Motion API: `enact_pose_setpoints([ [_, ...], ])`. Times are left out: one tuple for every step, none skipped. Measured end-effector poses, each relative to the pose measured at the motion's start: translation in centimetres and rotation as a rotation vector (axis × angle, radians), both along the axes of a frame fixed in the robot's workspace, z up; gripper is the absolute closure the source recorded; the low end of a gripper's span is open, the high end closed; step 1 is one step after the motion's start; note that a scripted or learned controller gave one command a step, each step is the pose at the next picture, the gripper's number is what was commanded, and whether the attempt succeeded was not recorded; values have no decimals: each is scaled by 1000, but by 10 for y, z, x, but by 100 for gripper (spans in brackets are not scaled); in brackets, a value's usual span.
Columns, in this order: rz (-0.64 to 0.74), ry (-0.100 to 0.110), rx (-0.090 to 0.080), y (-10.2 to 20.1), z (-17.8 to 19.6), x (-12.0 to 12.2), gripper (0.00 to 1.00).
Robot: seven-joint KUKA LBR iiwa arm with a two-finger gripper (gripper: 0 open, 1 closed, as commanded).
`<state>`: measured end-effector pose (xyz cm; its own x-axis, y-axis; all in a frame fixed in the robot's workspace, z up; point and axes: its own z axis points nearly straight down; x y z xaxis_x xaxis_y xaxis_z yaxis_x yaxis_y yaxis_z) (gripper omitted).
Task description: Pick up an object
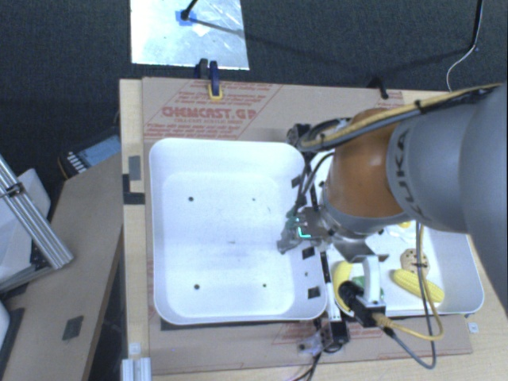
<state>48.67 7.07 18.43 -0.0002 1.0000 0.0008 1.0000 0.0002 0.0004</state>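
Right bin being worked by the grey, orange-banded arm [397, 173].
Gripper state cannot be told; a slow, vertical descent onto the yellow banana-shaped object [418, 284], lower right, is being advised.

The left bin [226, 228] lies bare and open, while the arm [413, 173] crowds the right bin [468, 292].

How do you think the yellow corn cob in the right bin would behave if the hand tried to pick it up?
The yellow corn cob looks long and rounded, so it would probably roll when nudged. Its tapered shape may slip from a two-finger pinch. It lies close to the right bin wall, perhaps limiting access.
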Motion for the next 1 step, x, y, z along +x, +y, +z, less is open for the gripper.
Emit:
enact_pose_setpoints([
  [11, -16, 6, 58, 133, 16, 0],
])
